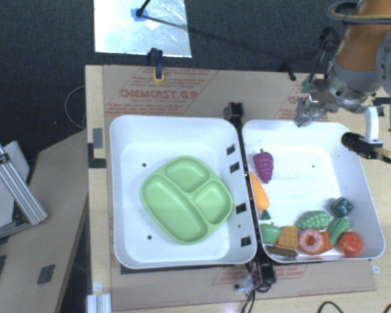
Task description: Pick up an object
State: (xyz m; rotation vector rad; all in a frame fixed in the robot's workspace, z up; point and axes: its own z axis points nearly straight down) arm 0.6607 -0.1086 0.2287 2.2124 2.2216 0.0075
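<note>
My surface (182, 87) is a pale board with red lettering. Two white bins sit side by side on it: left bin (127, 149), right bin (300, 152), touching mid-surface.

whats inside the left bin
A green divided plate lies in the left bin, its three compartments bare. The bin floor beneath the plate is covered, so nothing can be told of it.

Glossy green plastic plate (186, 199); smooth white plastic bins (127, 175).
</note>
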